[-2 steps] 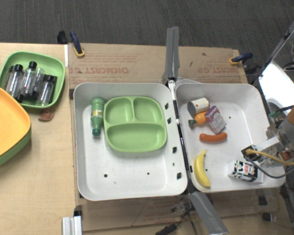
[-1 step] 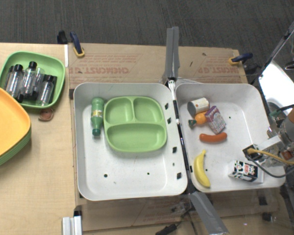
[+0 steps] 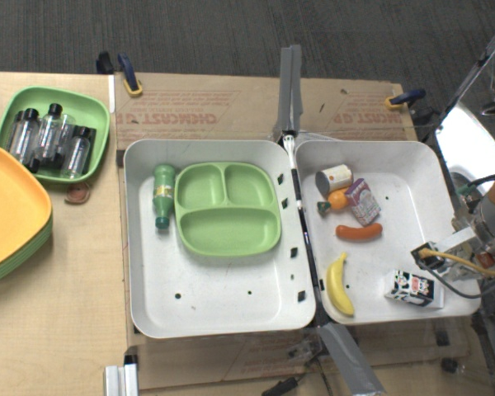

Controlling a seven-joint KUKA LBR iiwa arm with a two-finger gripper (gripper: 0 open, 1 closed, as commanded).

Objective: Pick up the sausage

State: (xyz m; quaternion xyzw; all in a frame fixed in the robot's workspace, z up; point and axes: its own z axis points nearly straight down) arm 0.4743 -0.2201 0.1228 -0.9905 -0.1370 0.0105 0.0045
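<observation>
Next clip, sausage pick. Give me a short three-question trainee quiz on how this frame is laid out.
1. True or false: the sausage lies in the right bin.
2. Which item sits nearest the sausage? A) banana B) purple carton C) green bottle
3. Fill in: the green divided tray rests in the ____ bin.

Key
1. True.
2. B; the purple carton is just above the sausage in the view.
3. Left; the green bottle lies beside the tray there.

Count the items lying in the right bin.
6: a can, orange, purple carton, sausage, banana and cow-print carton. Something small may hide behind the cartons.
</observation>
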